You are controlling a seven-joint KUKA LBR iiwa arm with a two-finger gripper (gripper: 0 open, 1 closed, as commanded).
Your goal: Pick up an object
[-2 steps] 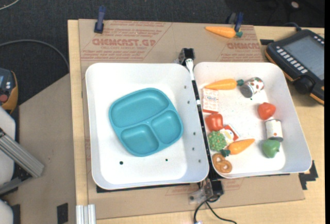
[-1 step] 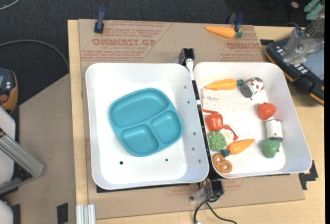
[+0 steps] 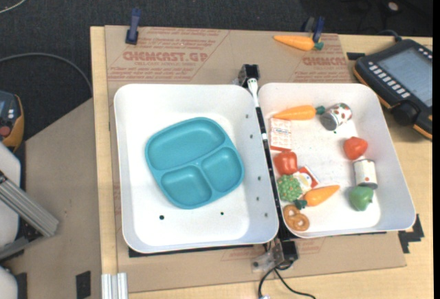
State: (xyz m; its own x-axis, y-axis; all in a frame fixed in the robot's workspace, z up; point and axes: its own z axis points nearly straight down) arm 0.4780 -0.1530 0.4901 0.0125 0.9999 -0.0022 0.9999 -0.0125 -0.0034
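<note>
Claw state: could not tell, so no claw-relative places were given. Right bin [image 3: 386,127] held the toy food: carrot [image 3: 294,113] near the far rim, red pepper [image 3: 285,162] beside the divider, tomato [image 3: 355,147], small can [image 3: 364,172], green pepper [image 3: 361,198], second carrot [image 3: 321,195] and pretzel [image 3: 297,218] at the near corner. Left bin [image 3: 130,153] held a teal divided plate [image 3: 194,161]. A third carrot [image 3: 293,42] lay on the bench beyond the bins.

Pose of arm, wrist and hand: cannot be told at this moment. Whether the hand grips anything: cannot be told either.
</note>
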